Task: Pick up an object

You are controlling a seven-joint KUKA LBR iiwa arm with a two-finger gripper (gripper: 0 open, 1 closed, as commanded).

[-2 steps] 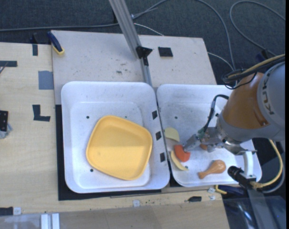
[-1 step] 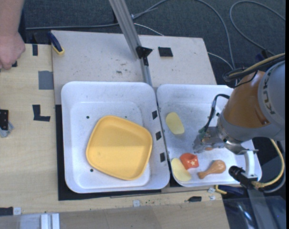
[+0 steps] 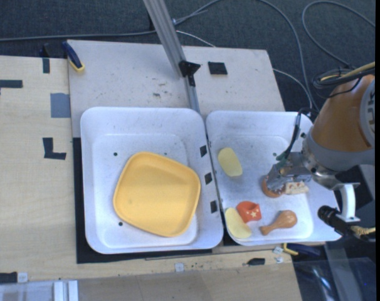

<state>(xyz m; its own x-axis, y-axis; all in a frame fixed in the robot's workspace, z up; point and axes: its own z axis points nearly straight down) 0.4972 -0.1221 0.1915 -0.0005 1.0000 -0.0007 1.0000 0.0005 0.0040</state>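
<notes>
**Pincer low in right bin**

Pale tabletop (image 3: 27,137) carries two white bins. Pincer (image 3: 283,179) sits over a brown round item (image 3: 271,189) in the right bin (image 3: 253,121) (finger state cannot be told). Below it: drumstick (image 3: 279,221), red piece (image 3: 249,211). Far left: yellow plate (image 3: 157,194).

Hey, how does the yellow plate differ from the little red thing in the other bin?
The yellow plate is far bigger than the red object. The plate is flat and squarish; the red object is a small lump. The plate lies alone in the left bin; the red object lies among other small items in the right bin. Neither touches the gripper.
</notes>
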